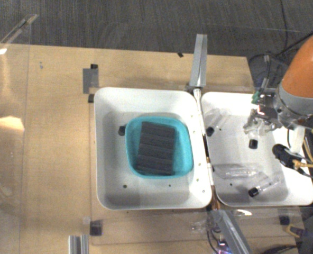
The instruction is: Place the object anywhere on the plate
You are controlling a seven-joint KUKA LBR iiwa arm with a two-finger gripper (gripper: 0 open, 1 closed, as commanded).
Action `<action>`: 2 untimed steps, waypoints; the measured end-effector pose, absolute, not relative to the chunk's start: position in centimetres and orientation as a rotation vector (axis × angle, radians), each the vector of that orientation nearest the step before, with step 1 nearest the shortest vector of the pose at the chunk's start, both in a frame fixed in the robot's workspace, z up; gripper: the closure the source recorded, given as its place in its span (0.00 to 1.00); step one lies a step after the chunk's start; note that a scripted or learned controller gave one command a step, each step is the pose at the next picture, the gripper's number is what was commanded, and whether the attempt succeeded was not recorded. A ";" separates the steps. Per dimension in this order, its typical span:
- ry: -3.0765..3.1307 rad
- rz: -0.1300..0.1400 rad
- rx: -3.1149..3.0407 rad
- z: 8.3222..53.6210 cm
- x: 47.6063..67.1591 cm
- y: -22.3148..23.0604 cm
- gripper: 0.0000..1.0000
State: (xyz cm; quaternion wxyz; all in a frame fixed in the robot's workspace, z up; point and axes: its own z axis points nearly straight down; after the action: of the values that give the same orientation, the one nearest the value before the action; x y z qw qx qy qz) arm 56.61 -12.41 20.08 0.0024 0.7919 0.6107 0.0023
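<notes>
Left bin (106, 157): turquoise plate (184, 147) bearing a dark ribbed block (155, 148). Right bin (230, 142): clear tubes (246, 172); gripper (254, 134) above.

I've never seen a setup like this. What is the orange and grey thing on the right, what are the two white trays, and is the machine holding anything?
One camera looks down on a wooden bench. The orange and grey shape is a robot arm reaching in from the right; its gripper hangs over the right bin. I can't tell whether it holds anything. That bin contains a few clear plastic items with dark caps. The left bin holds a turquoise plate with a dark ridged block lying on it.
</notes>
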 end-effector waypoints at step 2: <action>2.269 0.005 2.168 18.5 57.0 -3.2 1.00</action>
State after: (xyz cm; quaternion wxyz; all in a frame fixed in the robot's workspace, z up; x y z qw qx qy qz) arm 57.01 -3.25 18.48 0.0014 0.6908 0.7230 0.0016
